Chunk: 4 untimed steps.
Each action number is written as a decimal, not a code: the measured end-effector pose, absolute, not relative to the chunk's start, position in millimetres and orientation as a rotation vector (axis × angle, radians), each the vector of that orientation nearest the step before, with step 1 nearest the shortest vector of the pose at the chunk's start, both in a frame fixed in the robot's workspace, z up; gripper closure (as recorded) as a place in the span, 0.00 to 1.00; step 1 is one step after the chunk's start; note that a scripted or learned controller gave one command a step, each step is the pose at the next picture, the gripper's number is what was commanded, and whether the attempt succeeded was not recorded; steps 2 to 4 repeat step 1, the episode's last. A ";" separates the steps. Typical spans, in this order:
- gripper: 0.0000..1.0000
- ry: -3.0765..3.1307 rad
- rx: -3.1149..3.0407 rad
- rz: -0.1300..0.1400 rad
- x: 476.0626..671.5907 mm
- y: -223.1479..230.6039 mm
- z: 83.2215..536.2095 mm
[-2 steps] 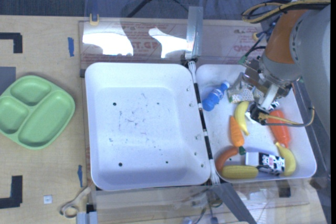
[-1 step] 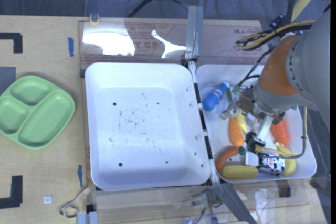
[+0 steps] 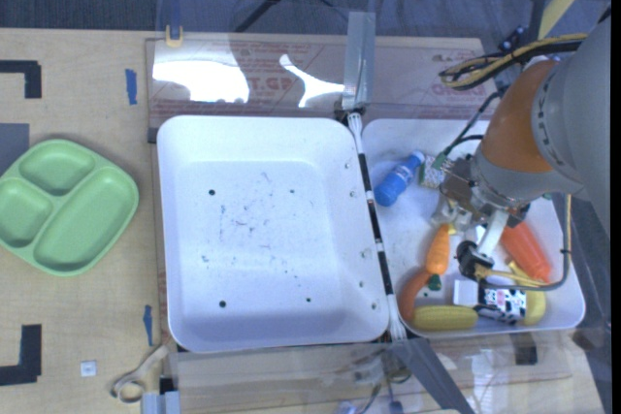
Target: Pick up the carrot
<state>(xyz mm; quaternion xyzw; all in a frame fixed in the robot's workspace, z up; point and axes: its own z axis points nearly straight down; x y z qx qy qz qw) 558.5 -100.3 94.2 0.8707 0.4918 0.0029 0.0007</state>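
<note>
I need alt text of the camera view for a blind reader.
The gripper is in the right bin, close beside a small orange carrot. This bin also holds a blue bottle and a yellow item; a green plate lies left of both bins.

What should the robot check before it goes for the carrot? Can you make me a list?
1. Carrot in sight, lying in the right bin: ok.
2. Gripper over that bin, close beside the carrot: ok.
3. Carrot gripped: cannot tell.
4. Room around the carrot: not ok, a yellow thing and a reddish round thing lie just below it.
5. Blue bottle out of the way: ok.
6. Right target: cannot tell, another orange thing lies on the gripper's other side.
</note>
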 end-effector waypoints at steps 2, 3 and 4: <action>1.00 1.463 2.782 -0.005 546.0 -86.8 182.0; 1.00 1.463 2.782 -0.005 546.0 -86.8 182.0; 1.00 1.463 2.782 -0.005 546.0 -86.8 182.0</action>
